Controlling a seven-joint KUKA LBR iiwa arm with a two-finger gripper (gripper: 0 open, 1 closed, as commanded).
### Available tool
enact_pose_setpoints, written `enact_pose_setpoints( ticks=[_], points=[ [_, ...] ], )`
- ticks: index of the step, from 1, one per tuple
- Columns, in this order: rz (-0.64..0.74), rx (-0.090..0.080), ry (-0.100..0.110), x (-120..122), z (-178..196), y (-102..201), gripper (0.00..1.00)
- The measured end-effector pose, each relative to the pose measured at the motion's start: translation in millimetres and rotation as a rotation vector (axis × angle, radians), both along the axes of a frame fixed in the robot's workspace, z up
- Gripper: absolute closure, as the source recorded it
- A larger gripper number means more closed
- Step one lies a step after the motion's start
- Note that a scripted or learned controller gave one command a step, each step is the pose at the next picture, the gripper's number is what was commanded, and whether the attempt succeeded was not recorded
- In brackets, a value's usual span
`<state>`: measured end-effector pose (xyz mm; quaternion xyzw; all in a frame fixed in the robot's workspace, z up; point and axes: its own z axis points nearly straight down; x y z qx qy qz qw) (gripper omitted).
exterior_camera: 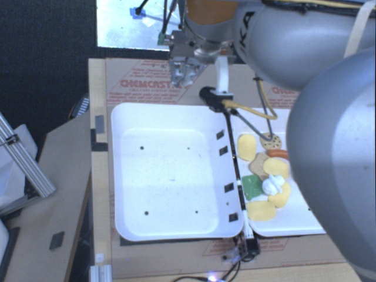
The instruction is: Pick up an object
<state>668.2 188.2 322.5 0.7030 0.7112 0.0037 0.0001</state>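
Observation:
My gripper (183, 76) hangs above the cardboard just beyond the far rim of the left bin (120, 157), with nothing visibly held. A cluster of small toy food pieces lies in the right bin (294, 223), near the divider. It includes a yellow piece (247, 146), a brown speckled disc (269, 138), an orange piece (279, 154), a tan piece (257, 165), a green piece (251, 187), a white piece (272, 185) and a flat yellow piece (261, 210). The arm's grey body hides the right part of that bin.
Both bins rest on a cardboard sheet (141, 78). A metal rail (23, 163) leans at the far left of the bench. The bulky arm (329, 128) overhangs the right side.

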Motion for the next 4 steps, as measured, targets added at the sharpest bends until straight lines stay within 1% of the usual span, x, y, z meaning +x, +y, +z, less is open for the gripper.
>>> enact_pose_setpoints(
  ticks=[1, 2, 3, 4],
  points=[
    [-0.004, -0.003, 0.001, 0, 22, 31, 1.0],
    [-0.003, 0.004, -0.014, -39, 182, 48, 1.0],
    [-0.006, -0.003, -0.001, -39, 215, 46, 1.0],
    [-0.004, -0.003, 0.005, -113, 213, 47, 1.0]
  ],
)
